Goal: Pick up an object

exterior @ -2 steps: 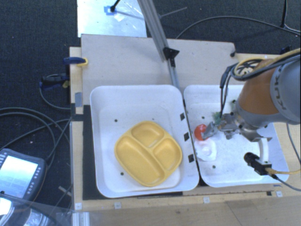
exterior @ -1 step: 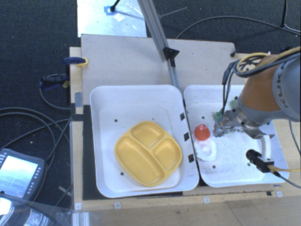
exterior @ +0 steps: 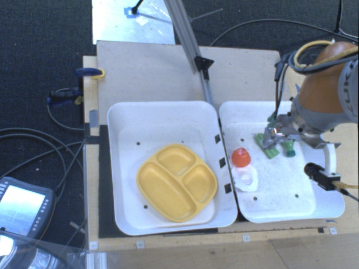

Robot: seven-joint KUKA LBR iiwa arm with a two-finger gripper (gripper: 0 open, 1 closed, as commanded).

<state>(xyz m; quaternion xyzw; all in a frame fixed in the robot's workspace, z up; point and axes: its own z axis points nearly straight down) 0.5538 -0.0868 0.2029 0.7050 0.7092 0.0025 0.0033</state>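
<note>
Left bin [exterior: 120, 167]: yellow three-compartment plate [exterior: 176, 182], lying flat toward the front, bare floor behind it. Right bin [exterior: 280, 209]: white bottle with red cap [exterior: 243, 167] just beside the dividing wall — open floor to its right. Green object [exterior: 276, 145], small and irregular, near the bin's back. Gripper [exterior: 276, 134] directly over it; finger opening — cannot tell, no grasp visible.

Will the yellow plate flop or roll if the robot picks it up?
Probably neither. The plate looks like moulded plastic with three raised-edge sections, so likely stiff and light. It lies flat in the left bin, so rolling seems unlikely; its smooth rim might slip.
</note>
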